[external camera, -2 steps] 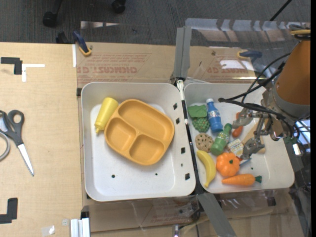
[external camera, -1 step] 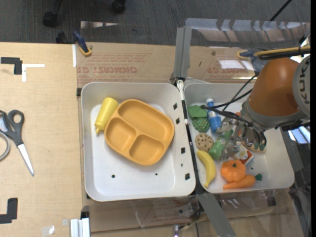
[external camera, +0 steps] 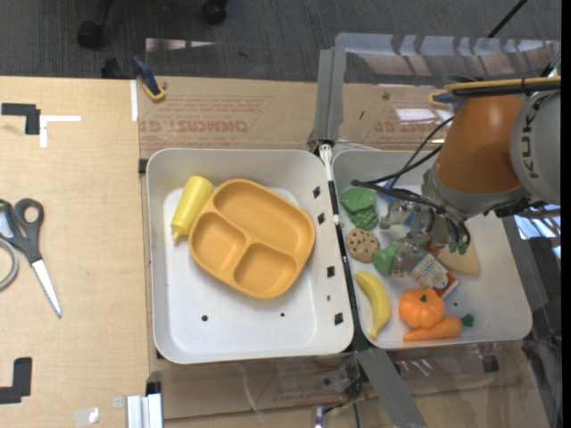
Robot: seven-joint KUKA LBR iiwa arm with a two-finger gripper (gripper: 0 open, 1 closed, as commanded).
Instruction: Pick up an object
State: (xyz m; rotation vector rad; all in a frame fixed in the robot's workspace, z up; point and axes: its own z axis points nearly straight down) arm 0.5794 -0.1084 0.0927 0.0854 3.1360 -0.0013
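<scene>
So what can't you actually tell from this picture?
- Gripper: seen from above, under the arm's orange band, it blurs into the toys; open or shut is unclear.
- Whether it holds anything: cannot tell.
- The item under the gripper, by the pumpkin: partly covered, so unidentifiable.
- Scissors: one handle cut off by the left edge.

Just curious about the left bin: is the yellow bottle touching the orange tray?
Touching. The camera view shows the yellow bottle lying against the upper-left rim of the orange tray, no white gap between them.
</scene>
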